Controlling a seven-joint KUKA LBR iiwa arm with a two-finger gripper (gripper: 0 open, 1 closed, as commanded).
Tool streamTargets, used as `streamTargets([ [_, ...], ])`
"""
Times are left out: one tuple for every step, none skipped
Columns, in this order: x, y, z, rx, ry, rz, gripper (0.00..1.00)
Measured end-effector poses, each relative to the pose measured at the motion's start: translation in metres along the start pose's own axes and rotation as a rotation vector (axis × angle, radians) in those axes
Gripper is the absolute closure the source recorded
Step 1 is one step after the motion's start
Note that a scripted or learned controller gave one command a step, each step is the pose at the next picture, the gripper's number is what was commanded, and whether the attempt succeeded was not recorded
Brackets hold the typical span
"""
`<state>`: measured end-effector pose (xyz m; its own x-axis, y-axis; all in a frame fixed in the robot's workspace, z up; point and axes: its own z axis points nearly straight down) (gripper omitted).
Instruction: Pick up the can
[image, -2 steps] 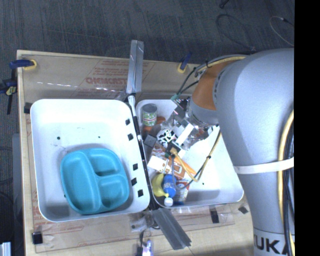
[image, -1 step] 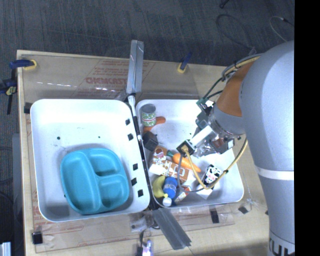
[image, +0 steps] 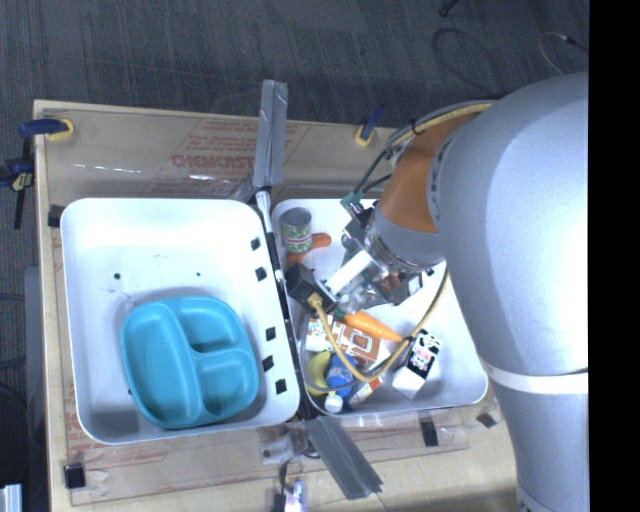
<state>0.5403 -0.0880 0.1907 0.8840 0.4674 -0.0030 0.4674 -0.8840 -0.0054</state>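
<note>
- Leftmost on the bench (image: 120, 150), the left white bin (image: 150, 240) is seen, and a blue divided tray (image: 190, 362) is found lying in its near half, to the left of the can and nearer the camera.
- Between the two bins, a grey divider bar (image: 270, 130) is seen running away from the camera, just left of the can and beyond it.
- At the far left corner of the right white bin (image: 455, 385), the can (image: 296, 232) is seen standing upright, close against the wall shared with the left bin.
- Just right of the can, a small orange-brown object (image: 319, 241) is seen touching or nearly touching it.
- Nearer the camera than the can, a cluttered heap is seen: a carrot (image: 372, 325), a yellow item (image: 318, 368) and a black-and-white carton (image: 421, 360).
- Right of the can and slightly nearer the camera, the gripper (image: 312, 290) is seen low over the heap, apart from the can; whether its fingers are apart or together cannot be told.
- Farther right of the can, the grey arm (image: 520, 230) with its orange band (image: 410, 190) is seen.
</note>
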Motion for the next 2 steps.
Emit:
streamTargets([
  [0.021,-0.096,0.001,0.001,-0.002,0.258,1.00],
  [-0.046,-0.038,0.001,-0.001,-0.001,0.279,1.00],
])
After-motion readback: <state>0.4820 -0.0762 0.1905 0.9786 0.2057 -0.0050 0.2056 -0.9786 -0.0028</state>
